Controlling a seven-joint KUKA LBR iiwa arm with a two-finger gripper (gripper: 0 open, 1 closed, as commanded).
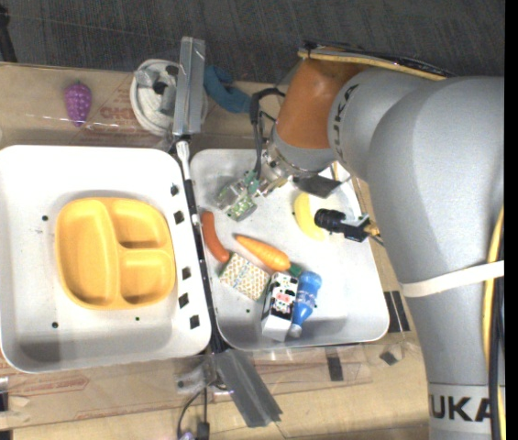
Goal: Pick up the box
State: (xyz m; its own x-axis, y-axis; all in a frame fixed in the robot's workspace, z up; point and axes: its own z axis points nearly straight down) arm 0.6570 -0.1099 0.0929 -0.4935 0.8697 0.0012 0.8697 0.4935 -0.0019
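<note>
- Jaws (pixel 243 195) sit low in the right bin's (pixel 369 310) upper part; whether they are spread or closed, I cannot tell.
- Box (pixel 281 305) lies apart from them near the bin's front edge, beside a blue bottle (pixel 304 298).
- Carrot (pixel 261 251) lies between jaws and box.

Both bins (pixel 20 246) are white. The left one bears a yellow tray (pixel 116 250). The right one holds an orange carrot (pixel 261 251), a red-orange sausage (pixel 213 236), a box (pixel 244 276) with a small checked pattern, a blue bottle (pixel 304 299) and a black-and-white carton (pixel 282 302), perhaps cow-patterned
</note>
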